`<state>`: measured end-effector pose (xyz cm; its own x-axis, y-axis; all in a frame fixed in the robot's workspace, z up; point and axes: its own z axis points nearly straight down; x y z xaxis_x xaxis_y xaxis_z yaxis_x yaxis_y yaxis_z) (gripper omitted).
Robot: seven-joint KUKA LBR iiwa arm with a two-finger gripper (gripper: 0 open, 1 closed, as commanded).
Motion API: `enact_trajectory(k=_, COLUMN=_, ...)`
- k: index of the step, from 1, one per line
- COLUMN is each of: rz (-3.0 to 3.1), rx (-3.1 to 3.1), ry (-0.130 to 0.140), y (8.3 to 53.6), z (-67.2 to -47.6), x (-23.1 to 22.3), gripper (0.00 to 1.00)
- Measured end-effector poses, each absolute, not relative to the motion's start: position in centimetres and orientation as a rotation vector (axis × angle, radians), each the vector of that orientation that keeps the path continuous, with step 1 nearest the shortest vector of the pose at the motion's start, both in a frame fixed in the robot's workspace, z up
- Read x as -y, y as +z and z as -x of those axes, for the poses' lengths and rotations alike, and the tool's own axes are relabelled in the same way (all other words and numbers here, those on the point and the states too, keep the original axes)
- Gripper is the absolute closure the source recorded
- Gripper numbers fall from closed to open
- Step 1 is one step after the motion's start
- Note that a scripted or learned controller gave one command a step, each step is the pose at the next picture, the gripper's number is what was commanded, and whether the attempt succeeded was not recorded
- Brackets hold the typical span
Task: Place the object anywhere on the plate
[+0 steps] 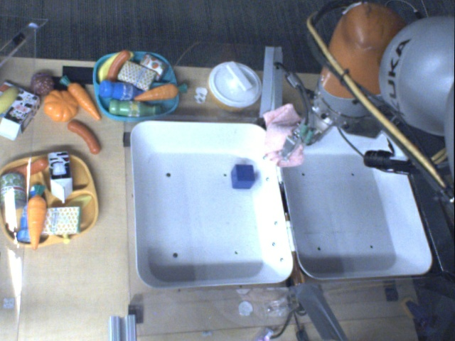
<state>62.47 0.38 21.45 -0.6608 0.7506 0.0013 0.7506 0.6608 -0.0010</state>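
Two shallow white plastic bins (206, 261) look smooth and matt. The small blue cube (243, 175) appears matt. The crumpled pink cloth (283, 135) looks soft. The pale wooden bench (78, 290) shows a smooth finish.

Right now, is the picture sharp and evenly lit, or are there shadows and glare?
Camera view: light is soft and fairly even; the blue block casts only a faint shadow in the left bin, whose near wall looks grey. The arm close to the lens is soft and shows a pale sheen; the pink cloth looks slightly blurred.
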Motion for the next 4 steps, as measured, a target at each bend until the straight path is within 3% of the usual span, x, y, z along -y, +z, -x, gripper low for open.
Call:
enact_trajectory(k=2, rz=0.077, rx=3.140, ry=-0.003, y=21.8, z=-60.2, x=-11.1, gripper=1.00)
enact_trajectory(k=4, rz=-0.001, rx=3.142, ry=-0.003, y=22.3, z=-59.2, x=-20.7, gripper=1.00)
